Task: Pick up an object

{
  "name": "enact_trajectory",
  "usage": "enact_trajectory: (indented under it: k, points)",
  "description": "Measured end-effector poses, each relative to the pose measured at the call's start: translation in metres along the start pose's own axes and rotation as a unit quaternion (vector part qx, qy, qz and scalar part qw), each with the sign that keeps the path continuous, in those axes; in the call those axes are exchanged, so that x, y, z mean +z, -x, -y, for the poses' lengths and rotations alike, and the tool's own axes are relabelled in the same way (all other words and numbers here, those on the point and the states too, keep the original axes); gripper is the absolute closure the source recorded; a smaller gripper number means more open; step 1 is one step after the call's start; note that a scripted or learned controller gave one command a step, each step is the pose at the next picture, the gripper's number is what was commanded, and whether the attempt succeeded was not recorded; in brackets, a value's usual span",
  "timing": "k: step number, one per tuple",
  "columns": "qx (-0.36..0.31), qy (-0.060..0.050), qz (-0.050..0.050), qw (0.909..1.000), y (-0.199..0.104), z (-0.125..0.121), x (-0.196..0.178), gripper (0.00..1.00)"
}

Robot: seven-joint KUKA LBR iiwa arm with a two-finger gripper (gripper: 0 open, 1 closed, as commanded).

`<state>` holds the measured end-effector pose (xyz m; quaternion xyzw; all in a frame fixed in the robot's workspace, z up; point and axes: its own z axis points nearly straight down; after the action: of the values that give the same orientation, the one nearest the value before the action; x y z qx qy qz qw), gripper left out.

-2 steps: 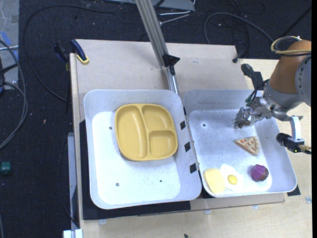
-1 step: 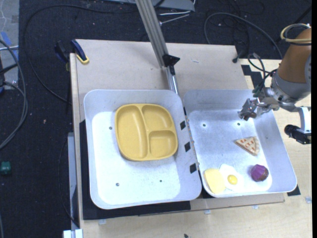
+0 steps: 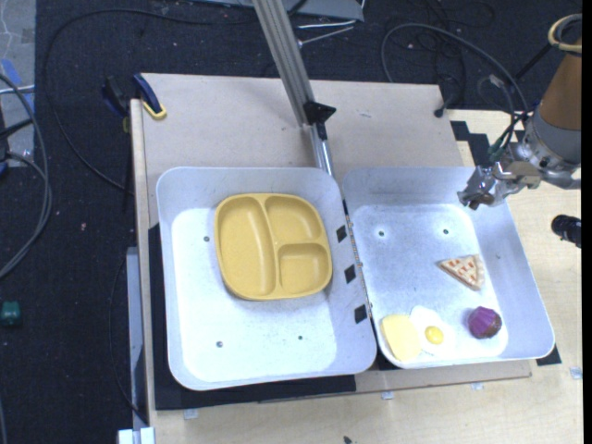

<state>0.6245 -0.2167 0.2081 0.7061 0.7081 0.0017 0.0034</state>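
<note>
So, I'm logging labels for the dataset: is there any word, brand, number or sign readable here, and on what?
None can be read.
Yellow divided plate: plain, no marking.
Pizza slice, fried egg, purple item: no text.
Gripper: too small and blurred to show any label.

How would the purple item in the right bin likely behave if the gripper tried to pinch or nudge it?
The purple item looks rounded, so a nudge may roll it toward the right bin's wall close beside it. Its curved sides could slip from a pinch. It looks small, so probably light.
</note>
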Motion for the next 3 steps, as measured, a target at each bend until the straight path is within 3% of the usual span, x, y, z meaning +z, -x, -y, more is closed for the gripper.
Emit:
enact_trajectory:
  k: [1, 3]
  points:
    - [0.000, -0.002, -0.001, 1.0000, 0.000, -0.001, -0.007, 1.00]
    - [-0.002, -0.004, -0.002, 1.0000, -0.105, 0.009, -0.015, 1.00]
